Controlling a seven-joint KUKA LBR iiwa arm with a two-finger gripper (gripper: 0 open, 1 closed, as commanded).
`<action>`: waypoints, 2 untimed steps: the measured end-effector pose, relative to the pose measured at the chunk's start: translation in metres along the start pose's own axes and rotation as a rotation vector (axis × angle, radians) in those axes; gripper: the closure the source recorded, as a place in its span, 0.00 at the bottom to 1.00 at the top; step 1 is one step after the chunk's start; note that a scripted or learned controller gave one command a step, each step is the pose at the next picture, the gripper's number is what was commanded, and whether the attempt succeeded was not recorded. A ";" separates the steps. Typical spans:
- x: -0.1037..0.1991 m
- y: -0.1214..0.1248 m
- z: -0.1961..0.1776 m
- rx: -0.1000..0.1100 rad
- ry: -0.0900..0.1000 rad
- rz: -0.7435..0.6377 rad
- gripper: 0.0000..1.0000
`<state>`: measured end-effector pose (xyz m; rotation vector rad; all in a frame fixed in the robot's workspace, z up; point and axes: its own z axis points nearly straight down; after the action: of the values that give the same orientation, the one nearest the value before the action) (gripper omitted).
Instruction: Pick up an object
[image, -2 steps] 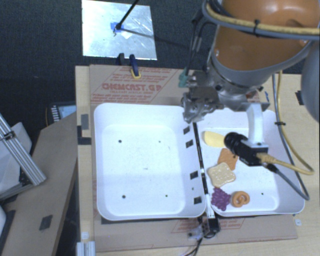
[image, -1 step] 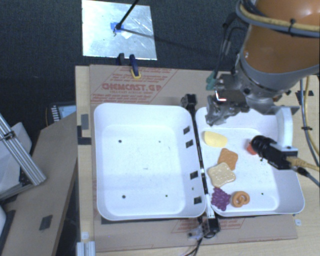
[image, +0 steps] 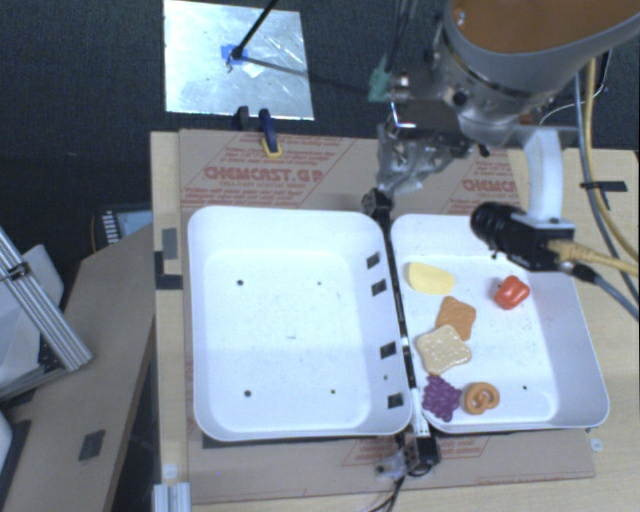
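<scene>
red pepper (image: 512, 292) in rt bin (image: 570, 350), pincer (image: 400, 175) above far rim

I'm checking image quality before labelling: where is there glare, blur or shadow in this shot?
Camera view: the shiny silver foil sheet at top left glares brightly; the grey arm with its orange band looms close and soft-edged; the two white bins are evenly lit with faint shadows; the small food toys, like the red pepper, look slightly soft.

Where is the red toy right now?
The red toy lies in the right bin, toward its far right side, right of the yellow piece and just below the black fixture.
</scene>
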<state>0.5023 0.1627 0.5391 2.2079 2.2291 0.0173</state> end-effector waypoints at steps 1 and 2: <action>0.049 0.007 0.034 0.011 -0.004 0.001 1.00; 0.073 -0.016 0.006 0.007 -0.002 0.002 1.00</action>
<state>0.4853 0.2357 0.5329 2.2130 2.2292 0.0068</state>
